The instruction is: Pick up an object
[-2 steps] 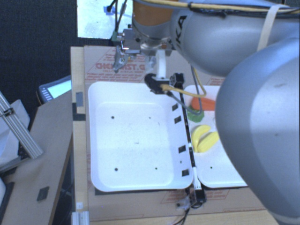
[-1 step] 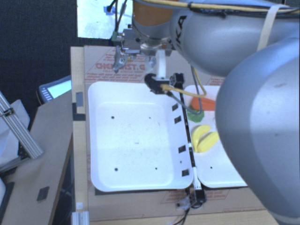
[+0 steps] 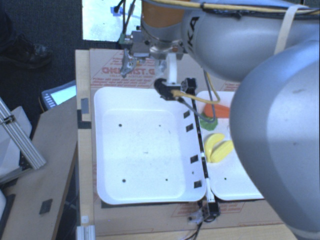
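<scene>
My gripper [image 3: 148, 75] hangs over the back rim of the left bin [image 3: 102, 134], open, with nothing between its fingers. The objects lie in the right bin [image 3: 235, 186]: a yellow piece [image 3: 218, 148] near the divider, a green piece [image 3: 208, 122] behind it, and an orange piece [image 3: 220, 111] at the back. All three sit well to the right of the gripper. The arm's grey body hides most of the right bin.
A black strip with clips [image 3: 198, 149] runs along the divider between the bins. A yellow cable [image 3: 192, 98] crosses from the gripper toward the right bin. Cardboard [image 3: 107, 69] lies under the bins, and a metal rail [image 3: 20, 139] stands at the left.
</scene>
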`<state>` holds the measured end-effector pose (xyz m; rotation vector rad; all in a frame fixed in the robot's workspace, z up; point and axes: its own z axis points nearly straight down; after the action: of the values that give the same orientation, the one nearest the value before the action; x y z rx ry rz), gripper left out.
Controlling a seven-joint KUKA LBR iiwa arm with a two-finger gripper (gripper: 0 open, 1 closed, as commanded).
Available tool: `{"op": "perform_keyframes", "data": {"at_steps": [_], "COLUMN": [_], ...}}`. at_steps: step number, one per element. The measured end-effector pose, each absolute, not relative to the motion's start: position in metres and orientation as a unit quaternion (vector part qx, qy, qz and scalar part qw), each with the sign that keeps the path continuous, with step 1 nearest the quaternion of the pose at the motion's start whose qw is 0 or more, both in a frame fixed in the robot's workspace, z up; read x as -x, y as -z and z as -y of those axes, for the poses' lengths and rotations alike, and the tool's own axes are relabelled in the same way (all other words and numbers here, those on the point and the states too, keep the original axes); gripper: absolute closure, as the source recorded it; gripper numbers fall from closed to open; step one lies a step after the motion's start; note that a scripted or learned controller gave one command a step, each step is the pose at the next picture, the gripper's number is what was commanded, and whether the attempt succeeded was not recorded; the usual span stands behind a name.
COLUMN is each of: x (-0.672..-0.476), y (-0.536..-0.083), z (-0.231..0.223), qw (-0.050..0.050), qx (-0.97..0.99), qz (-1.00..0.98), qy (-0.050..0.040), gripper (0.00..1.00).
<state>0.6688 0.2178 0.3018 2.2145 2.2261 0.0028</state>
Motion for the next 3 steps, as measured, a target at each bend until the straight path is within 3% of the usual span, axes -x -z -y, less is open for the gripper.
{"op": "perform_keyframes", "data": {"at_steps": [1,2,3], "x": [-0.666,-0.671,-0.670], "y": [-0.075,-0.249,-0.250], "z": [-0.230,-0.208,-0.209], "qw": [-0.002,0.004,0.001], "qx": [-0.705,-0.707,-0.706], "qz": [-0.709,-0.707,-0.708], "qy": [0.0034,-0.0067,-0.0022], "gripper": [0.00,0.00,1.00]}}
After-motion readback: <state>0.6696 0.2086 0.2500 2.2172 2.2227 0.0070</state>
